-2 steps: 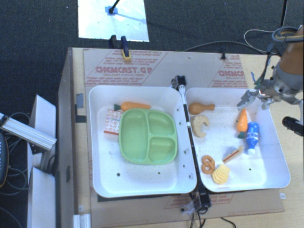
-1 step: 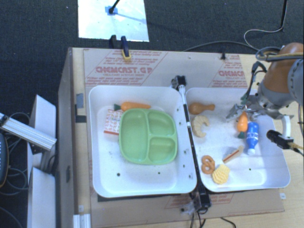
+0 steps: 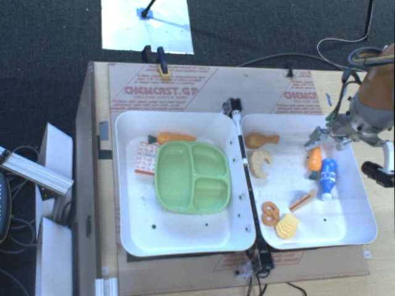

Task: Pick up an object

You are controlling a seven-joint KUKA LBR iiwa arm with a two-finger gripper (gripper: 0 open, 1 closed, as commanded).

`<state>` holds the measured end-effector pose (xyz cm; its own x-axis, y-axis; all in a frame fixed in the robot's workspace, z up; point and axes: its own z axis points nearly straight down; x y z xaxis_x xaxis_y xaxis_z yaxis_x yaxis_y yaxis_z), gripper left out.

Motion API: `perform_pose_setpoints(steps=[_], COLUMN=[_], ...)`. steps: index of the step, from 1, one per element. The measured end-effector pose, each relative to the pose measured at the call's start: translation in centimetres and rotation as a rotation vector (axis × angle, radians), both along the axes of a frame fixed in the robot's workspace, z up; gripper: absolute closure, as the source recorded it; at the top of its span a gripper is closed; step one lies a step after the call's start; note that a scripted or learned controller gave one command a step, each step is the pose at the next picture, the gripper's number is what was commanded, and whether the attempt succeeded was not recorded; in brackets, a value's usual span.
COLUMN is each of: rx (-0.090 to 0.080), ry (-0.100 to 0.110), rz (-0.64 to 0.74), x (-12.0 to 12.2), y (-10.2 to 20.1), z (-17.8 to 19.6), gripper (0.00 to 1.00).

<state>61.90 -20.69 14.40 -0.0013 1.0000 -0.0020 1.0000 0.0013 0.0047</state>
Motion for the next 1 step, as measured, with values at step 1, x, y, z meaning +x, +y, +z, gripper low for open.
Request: perform_pose_setpoints(steps=[1], rx=[0.002], ry=[0.006], rz=[0.0], x=[-0.54], y=[0.08], z=[-6.03], gripper=[0.0])
